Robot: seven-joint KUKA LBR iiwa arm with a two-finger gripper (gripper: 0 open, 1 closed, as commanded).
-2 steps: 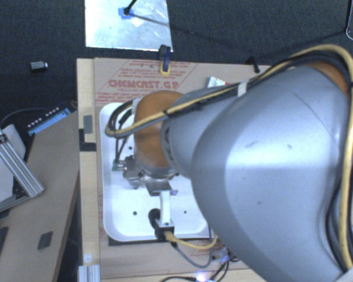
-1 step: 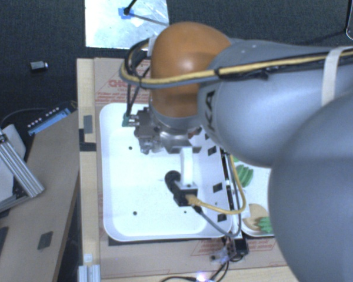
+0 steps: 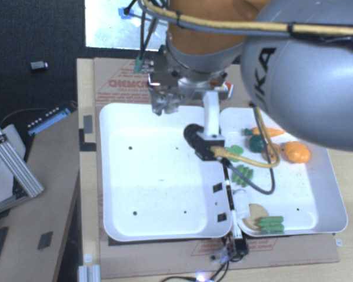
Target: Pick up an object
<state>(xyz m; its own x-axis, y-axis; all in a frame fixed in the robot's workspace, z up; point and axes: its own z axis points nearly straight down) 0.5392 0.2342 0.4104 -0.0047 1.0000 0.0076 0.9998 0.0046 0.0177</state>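
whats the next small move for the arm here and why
Probably shift the gripper toward the right bin and lower it there. It hangs over the far edge of the left bin, while the orange toy and green pieces lie in the right one.

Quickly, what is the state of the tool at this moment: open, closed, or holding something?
Tool: cannot be told. It hangs at the far rim of the left bin, and the view shows no object in it.

Two white bins: left bin point(image 3: 159, 175), right bin point(image 3: 317, 207). Right bin, far side: one orange round piece point(image 3: 296, 152), one orange carrot-like piece point(image 3: 269, 132), one teal piece point(image 3: 257, 143). Middle: two green pieces point(image 3: 242, 175), point(image 3: 233, 150). Near edge: one green piece point(image 3: 269, 223), one tan disc point(image 3: 257, 211).
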